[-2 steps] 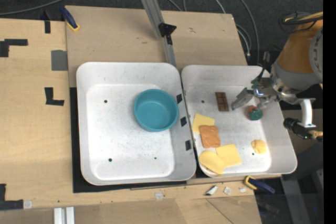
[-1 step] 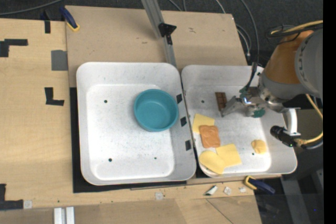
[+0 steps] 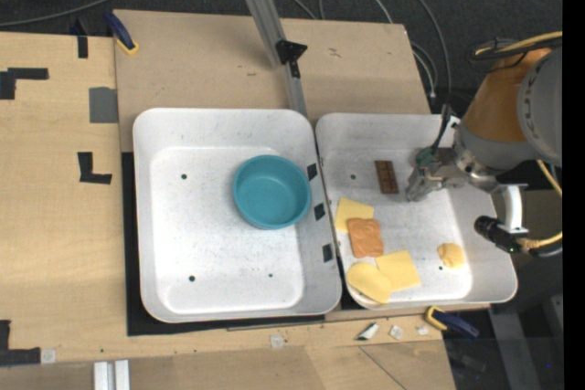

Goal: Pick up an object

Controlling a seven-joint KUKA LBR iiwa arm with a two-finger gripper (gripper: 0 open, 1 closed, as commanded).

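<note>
Three yellow pieces (image 3: 377, 273) — one bowl (image 3: 271, 190).

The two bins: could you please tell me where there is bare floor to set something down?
Left bin: bare left of and below the blue bowl. Right bin: bare strip above the brown bar; crowded below, around the yellow pieces, orange piece and tool.

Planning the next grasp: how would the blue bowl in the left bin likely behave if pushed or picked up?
The blue bowl sits upright on a broad base, so a push would probably slide it, not tip it. It looks rigid. Its round, smooth-looking wall may slip unless gripped over the rim.
</note>
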